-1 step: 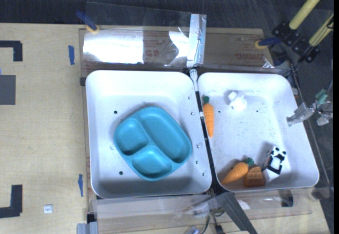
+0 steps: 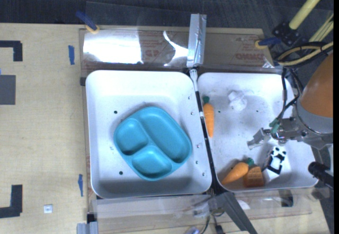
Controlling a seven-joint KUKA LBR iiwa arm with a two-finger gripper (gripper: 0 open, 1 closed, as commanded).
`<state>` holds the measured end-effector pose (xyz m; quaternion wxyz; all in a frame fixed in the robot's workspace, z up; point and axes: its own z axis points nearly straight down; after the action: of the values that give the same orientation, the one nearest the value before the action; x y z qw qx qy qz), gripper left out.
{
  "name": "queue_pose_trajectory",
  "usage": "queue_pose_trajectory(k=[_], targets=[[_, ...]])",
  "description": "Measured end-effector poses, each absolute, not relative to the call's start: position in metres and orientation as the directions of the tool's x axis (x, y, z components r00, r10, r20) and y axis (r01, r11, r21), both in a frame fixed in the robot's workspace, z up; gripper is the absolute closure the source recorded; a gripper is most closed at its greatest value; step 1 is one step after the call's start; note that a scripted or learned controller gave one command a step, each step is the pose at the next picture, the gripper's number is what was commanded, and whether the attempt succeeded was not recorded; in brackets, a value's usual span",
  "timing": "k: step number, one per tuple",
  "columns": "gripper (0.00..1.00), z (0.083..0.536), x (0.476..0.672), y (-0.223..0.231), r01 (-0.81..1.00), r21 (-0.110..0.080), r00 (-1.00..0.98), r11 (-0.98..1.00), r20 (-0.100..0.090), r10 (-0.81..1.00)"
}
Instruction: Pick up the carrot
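A slim orange carrot (image 2: 208,118) with a green top lies along the left wall of the right bin (image 2: 265,82). A second, plumper carrot (image 2: 235,172) lies near that bin's front edge, its green top pointing right. My gripper (image 2: 261,137) hangs over the right-hand middle of the right bin. It is well to the right of the slim carrot and above and to the right of the plump one. Nothing shows in its grasp.
A blue divided plate (image 2: 152,142) sits in the left bin (image 2: 100,122). In the right bin, an orange-brown block (image 2: 255,177) touches the plump carrot, a black-and-white object (image 2: 275,160) lies under my wrist, and a small white object (image 2: 237,100) sits near the back.
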<state>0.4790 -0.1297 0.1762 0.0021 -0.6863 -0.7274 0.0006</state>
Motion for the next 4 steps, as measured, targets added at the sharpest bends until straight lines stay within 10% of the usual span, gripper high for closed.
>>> queue_pose_trajectory(k=[1,4], targets=[[0.00,0.106,0.480,-0.105,0.979,0.001,0.202,-0.202,0.000,0.979],[0.00,0.088,0.482,-0.096,0.976,0.008,-0.219,0.219,0.000,0.976]])
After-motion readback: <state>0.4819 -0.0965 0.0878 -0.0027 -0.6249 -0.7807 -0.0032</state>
